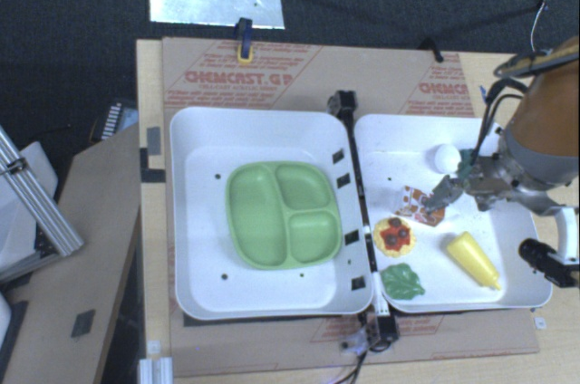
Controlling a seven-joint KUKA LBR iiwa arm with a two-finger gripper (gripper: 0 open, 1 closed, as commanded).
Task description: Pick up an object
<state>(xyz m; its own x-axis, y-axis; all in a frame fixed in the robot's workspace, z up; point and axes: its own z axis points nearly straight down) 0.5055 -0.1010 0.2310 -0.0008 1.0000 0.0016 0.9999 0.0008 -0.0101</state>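
Camera view: right bin (426, 305), near edge first. Green leafy piece (401, 282) at the near-left corner; yellow cone-shaped piece (472, 258) to its right. Just beyond, a small round pizza-like disc (394, 235). Claw (442, 195) is low over a patterned packet (417, 205) mid-bin; whether it is wide or narrow I cannot tell, and no grasp is visible. White ball (445, 158) lies farther back. Left bin holds a green divided tray (279, 215). Judged step: descent onto the packet. Next: close, then lift straight.

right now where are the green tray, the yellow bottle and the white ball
green tray (272, 215), camera view, wall between its compartments
yellow bottle (471, 257), camera view, middle of its body
white ball (445, 158), camera view, its top
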